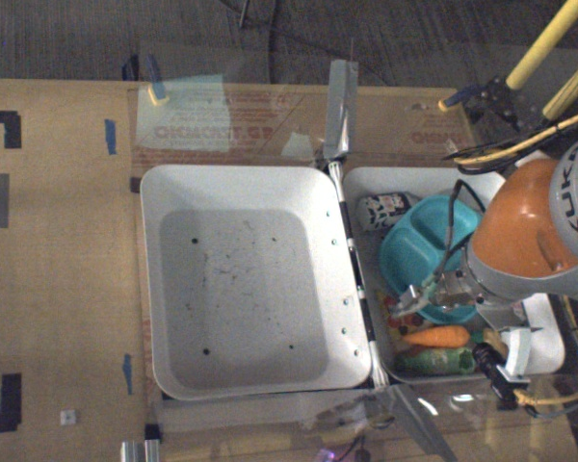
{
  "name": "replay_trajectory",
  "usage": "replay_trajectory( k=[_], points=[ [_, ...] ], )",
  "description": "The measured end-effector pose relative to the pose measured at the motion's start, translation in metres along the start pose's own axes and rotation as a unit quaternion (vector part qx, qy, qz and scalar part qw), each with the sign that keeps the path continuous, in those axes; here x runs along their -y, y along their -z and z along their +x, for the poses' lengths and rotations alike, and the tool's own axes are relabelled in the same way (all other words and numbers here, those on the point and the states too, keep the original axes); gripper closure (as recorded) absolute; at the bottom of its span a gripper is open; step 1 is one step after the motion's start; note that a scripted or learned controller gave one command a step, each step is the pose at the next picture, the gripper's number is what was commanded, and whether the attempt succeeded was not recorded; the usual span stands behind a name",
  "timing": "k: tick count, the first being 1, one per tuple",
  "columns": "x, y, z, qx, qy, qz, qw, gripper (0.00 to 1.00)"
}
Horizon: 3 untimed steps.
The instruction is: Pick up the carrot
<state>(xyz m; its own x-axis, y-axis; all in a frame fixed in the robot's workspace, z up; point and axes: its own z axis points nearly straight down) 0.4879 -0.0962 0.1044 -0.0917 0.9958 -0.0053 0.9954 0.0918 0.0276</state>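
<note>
Near right bin's (549, 349) front edge:
Carrot (436, 337): light, stiff, smooth; I'd grab mid-body.
Fingers (426, 295): state unclear to me.

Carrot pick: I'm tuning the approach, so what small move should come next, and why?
Probably shift the hand toward the near wall and lower it: the carrot lies just beyond it in the right bin, beside a green packet, not yet between the fingers.

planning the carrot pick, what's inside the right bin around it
The carrot lies beside a teal bowl, a green item and a small carton; the arm covers the rest.
</note>
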Motion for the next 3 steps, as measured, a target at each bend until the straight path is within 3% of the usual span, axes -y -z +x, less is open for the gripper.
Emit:
replay_trajectory(
  k=[1, 2, 3],
  points=[
    [0.003, -0.008, -0.015, -0.001, 0.187, 0.002, 0.9824, 0.0],
    [0.002, -0.009, -0.007, 0.001, 0.15, 0.002, 0.9887, 0.0],
    [0.002, -0.011, -0.002, -0.001, -0.007, 0.002, 1.0, 0.0]
  ],
)
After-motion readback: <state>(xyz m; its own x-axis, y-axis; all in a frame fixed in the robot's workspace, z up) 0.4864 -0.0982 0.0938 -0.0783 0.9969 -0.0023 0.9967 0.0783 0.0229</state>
